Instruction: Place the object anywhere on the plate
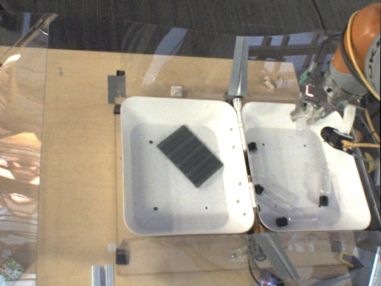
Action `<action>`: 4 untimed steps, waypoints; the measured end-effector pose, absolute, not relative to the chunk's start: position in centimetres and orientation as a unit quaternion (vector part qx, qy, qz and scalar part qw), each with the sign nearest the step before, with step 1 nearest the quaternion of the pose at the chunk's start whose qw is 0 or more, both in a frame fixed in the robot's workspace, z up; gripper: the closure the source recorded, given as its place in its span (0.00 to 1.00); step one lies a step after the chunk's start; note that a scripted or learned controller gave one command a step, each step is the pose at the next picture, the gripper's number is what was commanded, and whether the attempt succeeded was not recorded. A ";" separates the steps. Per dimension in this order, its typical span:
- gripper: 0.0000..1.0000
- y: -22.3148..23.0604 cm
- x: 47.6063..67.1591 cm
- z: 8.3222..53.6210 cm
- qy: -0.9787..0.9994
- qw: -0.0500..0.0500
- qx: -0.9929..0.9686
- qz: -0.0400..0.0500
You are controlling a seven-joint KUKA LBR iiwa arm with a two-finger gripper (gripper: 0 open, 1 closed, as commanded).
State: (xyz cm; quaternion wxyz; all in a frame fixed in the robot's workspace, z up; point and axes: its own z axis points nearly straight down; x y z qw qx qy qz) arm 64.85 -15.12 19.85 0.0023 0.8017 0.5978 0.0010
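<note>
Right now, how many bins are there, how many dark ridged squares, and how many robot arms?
White bins: 2, the left bin and the right bin
Dark ridged squares: 1, the dark ridged square in the left bin
Robot arms: 1, the arm
Total: 4

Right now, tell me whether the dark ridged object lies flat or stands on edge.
Flat. The dark ridged object shows its whole ribbed face to the camera, lying askew on the floor of the left bin.

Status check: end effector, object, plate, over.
End effector over right bin's far rim, nothing seen held. Dark ribbed plate in left bin. Object not identifiable.
</note>
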 end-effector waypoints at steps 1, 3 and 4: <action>1.00 -17.3 67.0 23.1 0.528 0.001 0.849 0.001; 1.00 -19.4 67.0 28.6 0.453 0.001 0.892 0.000; 1.00 -19.4 63.7 24.7 0.459 0.001 0.888 0.001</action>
